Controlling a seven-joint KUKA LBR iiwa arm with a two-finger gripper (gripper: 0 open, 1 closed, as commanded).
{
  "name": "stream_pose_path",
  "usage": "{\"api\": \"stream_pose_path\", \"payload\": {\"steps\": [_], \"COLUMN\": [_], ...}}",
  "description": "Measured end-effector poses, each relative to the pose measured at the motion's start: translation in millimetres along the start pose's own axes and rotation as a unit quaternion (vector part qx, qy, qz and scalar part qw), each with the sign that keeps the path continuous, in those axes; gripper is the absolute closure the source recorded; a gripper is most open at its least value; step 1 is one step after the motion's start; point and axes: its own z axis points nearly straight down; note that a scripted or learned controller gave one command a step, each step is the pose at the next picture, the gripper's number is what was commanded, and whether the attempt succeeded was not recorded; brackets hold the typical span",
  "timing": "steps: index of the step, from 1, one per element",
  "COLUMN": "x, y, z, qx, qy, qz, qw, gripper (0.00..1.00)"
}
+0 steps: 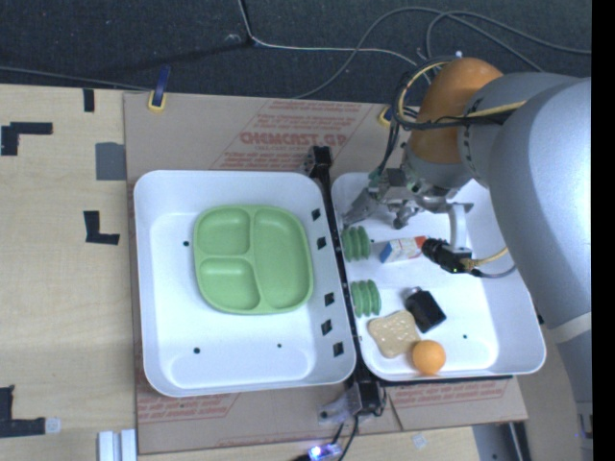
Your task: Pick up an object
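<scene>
My gripper (389, 203) hangs over the back left part of the right bin (509, 305), under the orange band of the arm (452, 104). Just below it lie a green ridged piece (356, 243) and a small white tube with red and blue ends (402, 250). Further forward in that bin are a second green ridged piece (365, 298), a black block (424, 309), a slice of toast (392, 332) and an orange ball (429, 356). Nothing shows in the gripper's grasp.
The left bin (159, 257) holds a green divided plate (254, 258). A black divider with clips (332, 257) runs between the bins. The grey arm body (548, 181) covers the right bin's back right. Cables (317, 46) trail across the dark surface behind.
</scene>
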Motion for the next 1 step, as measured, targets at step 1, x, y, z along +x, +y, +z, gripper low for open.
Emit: {"api": "stream_pose_path", "payload": {"steps": [1], "x": [0.9], "y": [0.4], "z": [-12.2], "qx": [0.000], "qy": [0.000], "qz": [-0.001], "qw": [1.0000], "gripper": [1.00]}}
